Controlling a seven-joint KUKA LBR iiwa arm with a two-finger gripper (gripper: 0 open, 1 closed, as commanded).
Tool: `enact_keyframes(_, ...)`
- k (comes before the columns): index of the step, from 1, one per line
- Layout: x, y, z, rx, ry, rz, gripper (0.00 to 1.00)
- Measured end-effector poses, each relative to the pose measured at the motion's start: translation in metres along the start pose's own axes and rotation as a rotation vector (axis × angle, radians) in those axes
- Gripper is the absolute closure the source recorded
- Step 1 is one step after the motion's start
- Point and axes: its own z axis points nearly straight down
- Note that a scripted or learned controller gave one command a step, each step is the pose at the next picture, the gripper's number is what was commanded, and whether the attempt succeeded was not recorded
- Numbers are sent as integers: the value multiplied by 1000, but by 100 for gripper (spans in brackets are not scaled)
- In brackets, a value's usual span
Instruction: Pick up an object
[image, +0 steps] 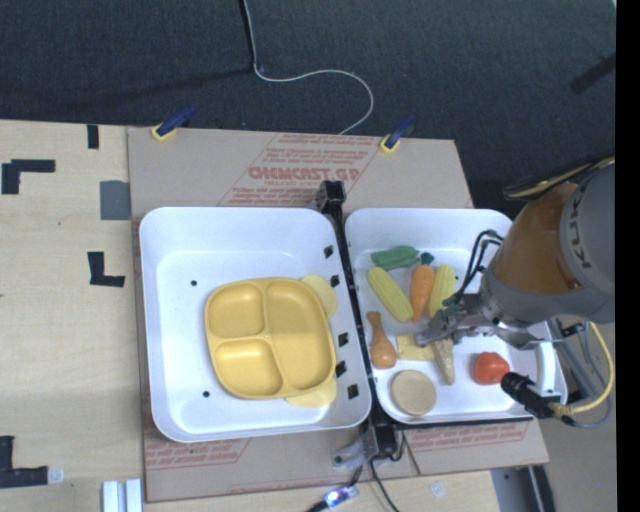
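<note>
The right bin (470, 222) holds several toy foods: a green piece (395, 257), an orange carrot (422, 288), a yellow corn cob (388, 292), a brown drumstick (381, 343), a round tan bun (413, 392) and a red tomato (490, 368). My gripper (443, 326) is low in this bin, just right of the corn and carrot. It sits over a pale yellow piece (437, 355). The grey wrist hides the bin's right part.
The left bin (170, 300) carries a yellow divided plate (270, 335) with a pale yellow item (322, 292) peeking out behind it. A black clip row (345, 300) marks the wall between the bins. Cardboard lies under both bins.
</note>
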Motion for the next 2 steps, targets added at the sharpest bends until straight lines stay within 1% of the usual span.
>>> enact_keyframes(1, 0, -3, -43, 4, -6, 3, 100)
enact_keyframes(2, 10, -6, -95, 2, -6, 2, 100)
